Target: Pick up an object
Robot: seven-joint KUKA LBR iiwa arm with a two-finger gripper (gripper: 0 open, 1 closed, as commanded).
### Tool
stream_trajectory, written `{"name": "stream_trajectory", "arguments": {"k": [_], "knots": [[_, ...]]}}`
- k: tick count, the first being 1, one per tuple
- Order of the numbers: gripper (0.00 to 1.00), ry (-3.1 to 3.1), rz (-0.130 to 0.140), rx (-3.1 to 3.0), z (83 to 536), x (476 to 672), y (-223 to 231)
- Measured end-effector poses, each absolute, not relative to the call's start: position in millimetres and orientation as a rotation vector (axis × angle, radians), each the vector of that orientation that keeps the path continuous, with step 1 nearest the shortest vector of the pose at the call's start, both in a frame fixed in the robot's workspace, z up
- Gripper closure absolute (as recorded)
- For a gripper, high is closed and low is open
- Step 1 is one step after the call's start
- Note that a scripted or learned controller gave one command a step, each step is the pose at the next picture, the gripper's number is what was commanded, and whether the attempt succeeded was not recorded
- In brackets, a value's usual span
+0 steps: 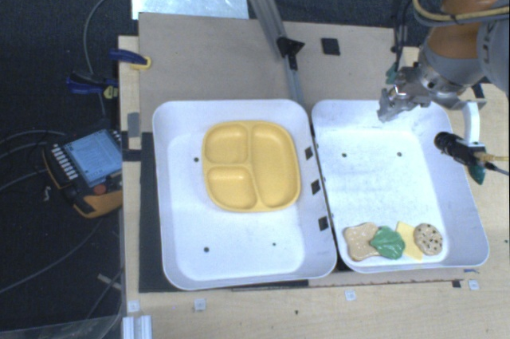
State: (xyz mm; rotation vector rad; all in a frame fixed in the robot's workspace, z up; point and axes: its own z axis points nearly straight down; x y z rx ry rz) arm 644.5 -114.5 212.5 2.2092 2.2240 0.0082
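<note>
2 white bins are seen side by side: the left bin (179, 242) carries a yellow 3-compartment plate (251, 166). The right bin (382, 170) has 4 small items grouped at its near edge: a tan piece (358, 240), green piece (388, 242), yellow wedge (407, 234), cookie (429, 238). The gripper (392, 104) hangs over the far rim, well apart; its jaw state cannot be told.

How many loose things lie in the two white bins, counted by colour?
Yellow: 2, the divided tray in the left bin and a flat piece in the right bin
Tan: 2, a toast-shaped piece and a round cookie
Green: 1, a leafy piece
Total: 5
</note>
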Motion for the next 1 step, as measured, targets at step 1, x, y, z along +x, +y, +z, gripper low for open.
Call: {"name": "stream_trajectory", "arguments": {"k": [1], "knots": [[1.00,2.225,0.007,2.209,259.2,646.2,-114.6]]}}
